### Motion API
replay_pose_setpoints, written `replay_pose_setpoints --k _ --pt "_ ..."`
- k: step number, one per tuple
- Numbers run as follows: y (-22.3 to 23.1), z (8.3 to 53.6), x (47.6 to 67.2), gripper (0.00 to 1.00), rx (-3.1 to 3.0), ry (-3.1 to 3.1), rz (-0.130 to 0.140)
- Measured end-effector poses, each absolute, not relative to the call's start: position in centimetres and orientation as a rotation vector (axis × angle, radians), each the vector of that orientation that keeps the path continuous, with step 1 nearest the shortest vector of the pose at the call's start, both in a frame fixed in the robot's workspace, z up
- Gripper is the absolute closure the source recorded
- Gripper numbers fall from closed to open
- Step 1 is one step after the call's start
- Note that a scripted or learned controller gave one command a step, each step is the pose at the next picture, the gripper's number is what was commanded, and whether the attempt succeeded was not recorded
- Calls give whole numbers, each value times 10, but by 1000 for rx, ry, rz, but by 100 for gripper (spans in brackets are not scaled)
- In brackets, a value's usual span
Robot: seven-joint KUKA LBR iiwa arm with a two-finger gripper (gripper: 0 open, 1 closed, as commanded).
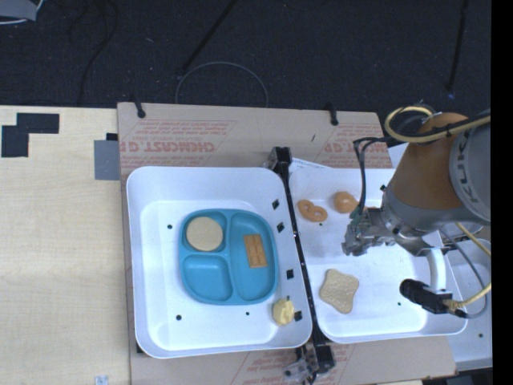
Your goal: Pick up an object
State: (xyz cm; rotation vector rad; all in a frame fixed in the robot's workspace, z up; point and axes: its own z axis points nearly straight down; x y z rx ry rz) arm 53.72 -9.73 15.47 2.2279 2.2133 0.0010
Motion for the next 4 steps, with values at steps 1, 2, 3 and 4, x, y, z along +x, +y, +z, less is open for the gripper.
replay_pose_setpoints --k 1,2,3,4 --pt "-96 218 540 100 2218 2221 4" --pt "-97 221 539 100 2223 2223 -2" --pt "-39 224 561 100 2217 2229 1" --pt "15 214 572 100 2219 2229 -2"
